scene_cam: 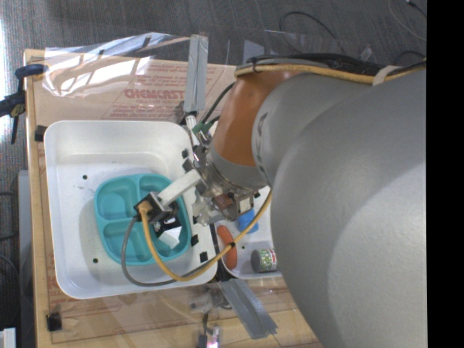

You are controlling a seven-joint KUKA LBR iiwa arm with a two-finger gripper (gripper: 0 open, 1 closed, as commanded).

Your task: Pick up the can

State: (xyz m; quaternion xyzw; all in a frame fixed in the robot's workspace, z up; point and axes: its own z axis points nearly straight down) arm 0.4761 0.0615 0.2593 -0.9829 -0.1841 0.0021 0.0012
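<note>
Silver metal with a green, speckled label marks the can, a small cylinder that seems to lie on its side, its dull grey end turned toward the left of the frame. It rests in the right bin, low in the middle of the frame, just beside the edge of the big grey arm.

Both white bins sit on a brown tabletop printed with red lettering. A clear plastic sheet lies crumpled across its upper left part. Beyond the tabletop, along the top of the frame, is a dark grey floor with thin cables trailing over it. A grey strip runs down from the top centre toward the gap between the bins.

The left bin holds a teal tray with several compartments, lying flat toward that bin's right side. In the right bin, up and left of the can, lie an orange thing and, above that, a blue thing; what they are cannot be made out.

The arm fills the right half of the frame and covers most of the right bin. Its hand hangs over the divide between the two bins, up and left of the can and apart from it. Whether the hand is released or clenched cannot be told, and nothing is seen held in it.
</note>
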